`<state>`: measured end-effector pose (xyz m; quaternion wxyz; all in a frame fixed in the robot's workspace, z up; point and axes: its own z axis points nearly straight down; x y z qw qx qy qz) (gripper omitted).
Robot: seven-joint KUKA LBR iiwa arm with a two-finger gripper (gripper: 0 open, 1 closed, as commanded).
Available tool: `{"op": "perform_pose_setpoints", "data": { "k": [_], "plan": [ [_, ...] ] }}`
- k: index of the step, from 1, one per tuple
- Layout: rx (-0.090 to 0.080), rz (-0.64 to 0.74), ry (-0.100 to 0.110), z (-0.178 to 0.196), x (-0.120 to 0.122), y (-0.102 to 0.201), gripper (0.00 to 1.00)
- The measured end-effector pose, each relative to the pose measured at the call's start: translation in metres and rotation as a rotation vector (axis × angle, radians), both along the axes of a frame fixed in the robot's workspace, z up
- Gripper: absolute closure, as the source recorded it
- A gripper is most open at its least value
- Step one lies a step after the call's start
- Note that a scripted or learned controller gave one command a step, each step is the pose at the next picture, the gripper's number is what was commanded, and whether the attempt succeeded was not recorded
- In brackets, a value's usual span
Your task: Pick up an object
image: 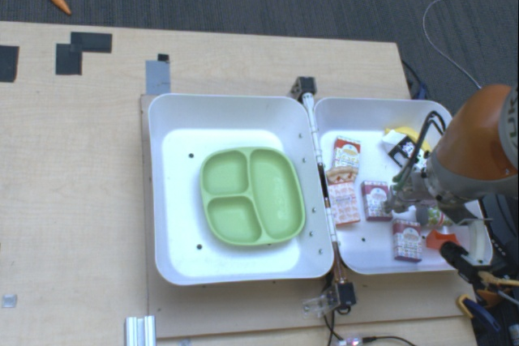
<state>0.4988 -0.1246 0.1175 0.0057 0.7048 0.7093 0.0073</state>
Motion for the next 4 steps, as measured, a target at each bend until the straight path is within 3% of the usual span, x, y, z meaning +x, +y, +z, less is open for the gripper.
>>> {"op": "perform_pose_setpoints", "data": {
  "k": [1, 2, 3, 4],
  "plan": [
    [0.000, 0.000, 0.000, 0.000, 0.000, 0.000, 0.00],
    [-0.012, -0.010, 0.004, -0.022, -0.007, 0.020, 0.00],
    [-0.003, -0.002, 0.008, -0.013, -0.006, 0.025, 1.00],
    [-0.001, -0.002, 0.014, 0.068, 0.031, 0.095, 1.00]
  ]
}}
